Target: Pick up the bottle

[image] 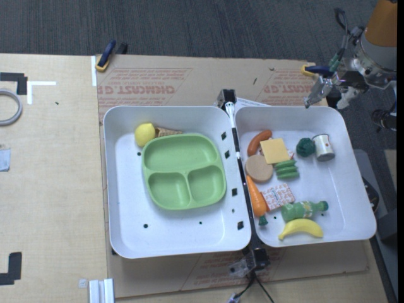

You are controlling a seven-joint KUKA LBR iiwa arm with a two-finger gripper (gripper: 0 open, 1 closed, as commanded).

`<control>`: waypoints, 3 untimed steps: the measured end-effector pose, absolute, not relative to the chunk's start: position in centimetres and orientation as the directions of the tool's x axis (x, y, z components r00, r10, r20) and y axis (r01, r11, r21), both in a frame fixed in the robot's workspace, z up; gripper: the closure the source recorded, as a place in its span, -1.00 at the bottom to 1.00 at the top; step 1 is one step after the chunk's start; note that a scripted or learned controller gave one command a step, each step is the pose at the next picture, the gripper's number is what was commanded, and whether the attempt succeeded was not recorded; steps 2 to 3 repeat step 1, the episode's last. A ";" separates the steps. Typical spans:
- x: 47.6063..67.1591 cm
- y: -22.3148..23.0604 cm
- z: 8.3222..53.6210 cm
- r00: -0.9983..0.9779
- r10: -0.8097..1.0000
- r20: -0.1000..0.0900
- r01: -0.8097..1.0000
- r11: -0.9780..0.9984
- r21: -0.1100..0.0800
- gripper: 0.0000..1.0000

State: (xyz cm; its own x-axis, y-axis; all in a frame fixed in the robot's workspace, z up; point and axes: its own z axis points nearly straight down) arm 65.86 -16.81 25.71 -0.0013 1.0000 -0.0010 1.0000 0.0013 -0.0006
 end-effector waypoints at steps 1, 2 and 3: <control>65.9 -16.8 26.7 -0.004 1.000 -0.003 1.000 0.004 0.000 1.00; 65.9 -16.8 26.7 -0.004 1.000 -0.003 1.000 0.004 0.000 1.00; 65.9 -16.8 26.7 -0.004 1.000 -0.003 1.000 0.004 0.000 1.00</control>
